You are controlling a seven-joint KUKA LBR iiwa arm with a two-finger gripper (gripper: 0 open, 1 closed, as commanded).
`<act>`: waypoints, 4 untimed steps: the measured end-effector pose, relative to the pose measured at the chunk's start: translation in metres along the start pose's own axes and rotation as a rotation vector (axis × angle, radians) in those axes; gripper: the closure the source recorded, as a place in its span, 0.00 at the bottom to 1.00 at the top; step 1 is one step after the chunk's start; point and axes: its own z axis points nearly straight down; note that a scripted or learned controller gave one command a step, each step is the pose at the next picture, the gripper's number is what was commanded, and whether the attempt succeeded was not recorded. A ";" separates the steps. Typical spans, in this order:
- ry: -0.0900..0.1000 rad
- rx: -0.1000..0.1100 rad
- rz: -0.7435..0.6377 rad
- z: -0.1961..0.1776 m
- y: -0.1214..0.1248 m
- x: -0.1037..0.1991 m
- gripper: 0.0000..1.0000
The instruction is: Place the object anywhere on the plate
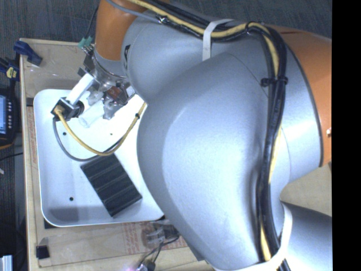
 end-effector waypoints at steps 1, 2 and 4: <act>0.002 0.000 -0.403 -0.057 -0.002 0.023 1.00; -0.002 0.001 -0.610 -0.047 -0.090 -0.075 1.00; -0.003 0.000 -0.879 -0.037 -0.092 -0.093 1.00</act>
